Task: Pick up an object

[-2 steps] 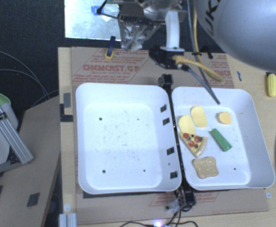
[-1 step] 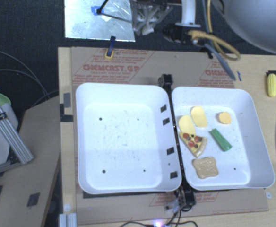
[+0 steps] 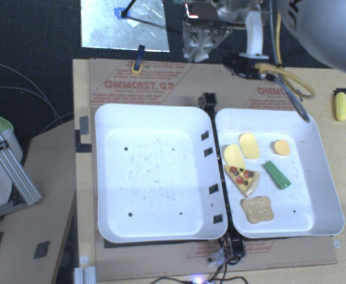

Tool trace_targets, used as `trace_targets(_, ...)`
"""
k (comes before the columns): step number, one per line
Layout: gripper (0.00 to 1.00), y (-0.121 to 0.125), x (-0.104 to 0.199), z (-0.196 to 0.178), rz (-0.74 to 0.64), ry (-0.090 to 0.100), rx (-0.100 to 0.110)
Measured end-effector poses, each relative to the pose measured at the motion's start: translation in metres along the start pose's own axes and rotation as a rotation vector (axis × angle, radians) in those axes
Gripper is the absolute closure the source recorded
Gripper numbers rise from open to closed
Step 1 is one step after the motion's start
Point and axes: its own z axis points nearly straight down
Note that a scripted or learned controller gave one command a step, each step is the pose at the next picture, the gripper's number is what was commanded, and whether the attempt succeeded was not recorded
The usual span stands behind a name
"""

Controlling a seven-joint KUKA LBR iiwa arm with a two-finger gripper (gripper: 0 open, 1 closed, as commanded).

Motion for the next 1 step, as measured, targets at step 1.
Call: trace_targets(1, 1.0, 0.0321, 0.0285, -0.0747, -0.009, 0.004, -0.014)
